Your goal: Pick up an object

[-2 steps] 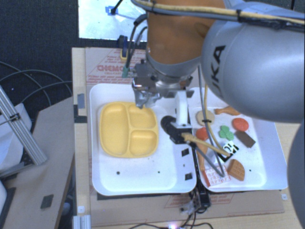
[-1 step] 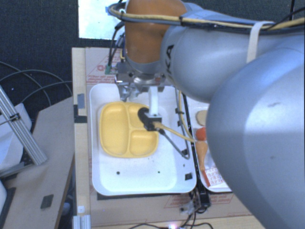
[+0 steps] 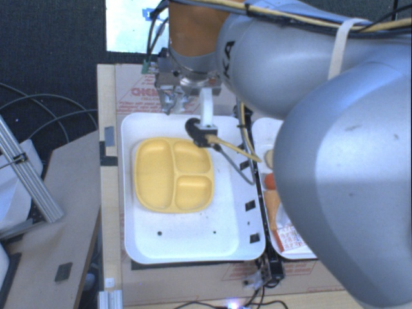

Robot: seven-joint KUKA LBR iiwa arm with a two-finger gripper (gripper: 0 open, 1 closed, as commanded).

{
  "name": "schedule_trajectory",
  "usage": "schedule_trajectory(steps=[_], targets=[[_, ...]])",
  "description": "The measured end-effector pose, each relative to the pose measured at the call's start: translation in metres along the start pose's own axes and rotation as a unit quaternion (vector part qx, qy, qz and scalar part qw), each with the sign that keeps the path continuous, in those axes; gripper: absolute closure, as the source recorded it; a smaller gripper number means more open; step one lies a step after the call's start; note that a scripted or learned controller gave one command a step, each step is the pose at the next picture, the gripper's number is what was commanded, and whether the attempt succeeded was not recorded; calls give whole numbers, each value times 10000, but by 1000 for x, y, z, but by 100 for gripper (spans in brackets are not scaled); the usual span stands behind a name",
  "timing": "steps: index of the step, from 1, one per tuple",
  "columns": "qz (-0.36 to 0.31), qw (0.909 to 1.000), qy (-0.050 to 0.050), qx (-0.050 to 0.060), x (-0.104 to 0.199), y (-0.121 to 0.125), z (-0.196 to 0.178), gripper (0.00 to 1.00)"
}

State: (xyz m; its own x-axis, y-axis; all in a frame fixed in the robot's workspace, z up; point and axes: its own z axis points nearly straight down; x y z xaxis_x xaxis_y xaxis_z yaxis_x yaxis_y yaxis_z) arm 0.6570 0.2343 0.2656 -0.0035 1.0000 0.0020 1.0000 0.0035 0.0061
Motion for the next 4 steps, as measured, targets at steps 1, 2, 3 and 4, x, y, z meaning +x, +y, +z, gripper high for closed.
schedule_trajectory(steps=[1, 2, 3, 4], targets=[[12, 10000, -22, 89, 0, -117, 76, 100], [-6, 10000, -3, 49, 1, -174, 51, 100], [28, 10000, -4, -15, -12, -70, 46, 100], [-12, 10000, 24, -72, 1, -34, -262, 100]])
